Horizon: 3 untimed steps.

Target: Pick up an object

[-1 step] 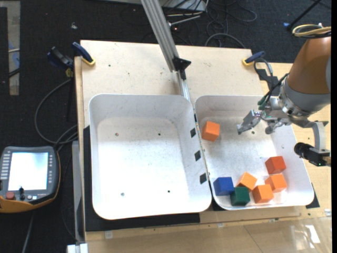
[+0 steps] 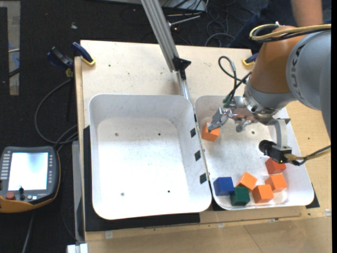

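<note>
My gripper (image 2: 227, 126) hangs over the back left part of the right bin (image 2: 237, 159). Its two fingers look spread apart, so it is open. An orange cube (image 2: 210, 134) lies at the tip of the left finger (image 2: 215, 123), beside it rather than between the two fingers. Nothing shows between them. Along the bin's front edge lie a blue cube (image 2: 223, 185), a green cube (image 2: 240, 196) and several orange cubes (image 2: 263, 193), with a red-orange one (image 2: 273, 166) further back on the right.
The left bin (image 2: 142, 101) adjoins the right bin along a shared middle rim. A slanted metal rail (image 2: 160, 28) ends near the bins' back junction. A black part (image 2: 269, 148) with cables hangs off the wrist. A teach pendant (image 2: 27, 179) sits off the bench, left.
</note>
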Each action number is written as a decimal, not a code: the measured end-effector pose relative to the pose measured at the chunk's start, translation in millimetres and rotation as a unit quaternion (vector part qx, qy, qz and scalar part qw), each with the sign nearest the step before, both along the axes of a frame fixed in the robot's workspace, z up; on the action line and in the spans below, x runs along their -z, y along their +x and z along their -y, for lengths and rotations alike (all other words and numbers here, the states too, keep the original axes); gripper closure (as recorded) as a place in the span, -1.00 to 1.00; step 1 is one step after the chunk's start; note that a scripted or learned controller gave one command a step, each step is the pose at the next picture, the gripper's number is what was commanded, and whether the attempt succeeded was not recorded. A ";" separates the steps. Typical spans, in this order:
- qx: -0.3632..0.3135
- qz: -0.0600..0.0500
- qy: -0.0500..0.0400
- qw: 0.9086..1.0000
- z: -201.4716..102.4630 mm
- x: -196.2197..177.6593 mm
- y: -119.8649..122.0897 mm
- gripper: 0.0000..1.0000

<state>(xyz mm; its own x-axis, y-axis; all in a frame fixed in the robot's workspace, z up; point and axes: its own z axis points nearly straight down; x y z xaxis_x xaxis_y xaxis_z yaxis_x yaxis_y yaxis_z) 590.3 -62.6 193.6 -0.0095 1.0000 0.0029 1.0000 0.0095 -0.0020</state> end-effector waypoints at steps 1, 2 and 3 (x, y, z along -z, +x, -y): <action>0.006 0.004 0.000 1.000 54.3 79.4 44.6 -1.00; 0.007 0.005 -0.004 1.000 113.2 -51.4 -12.4 -1.00; 0.003 0.006 -0.003 1.000 95.6 -123.7 -12.7 -1.00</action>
